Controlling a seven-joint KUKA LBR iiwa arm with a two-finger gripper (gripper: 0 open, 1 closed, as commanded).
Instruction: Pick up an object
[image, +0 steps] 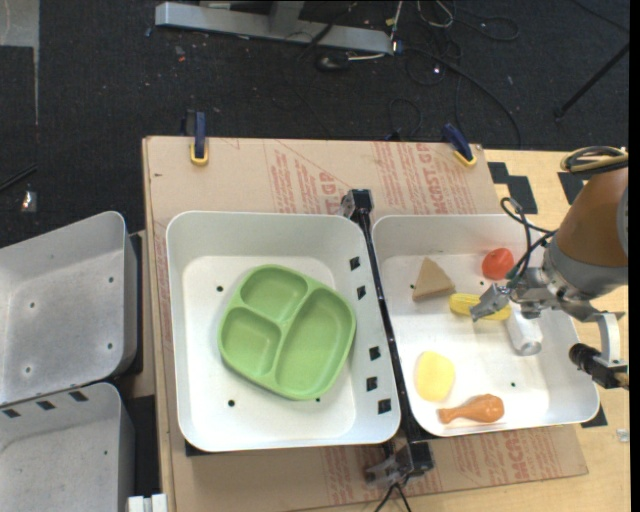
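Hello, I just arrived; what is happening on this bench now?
A grey robot arm reaches into the right bin. Its gripper is low over a yellow banana-like toy, but no grasp is visible. Nearby lie a tan wedge, a red ball, a yellow piece and an orange drumstick. The left bin holds a green plate.

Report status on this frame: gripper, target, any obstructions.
Gripper low in right bin, at yellow banana toy; grasp not confirmed. Red tomato and brown wedge close by. Green divided plate alone in left bin.
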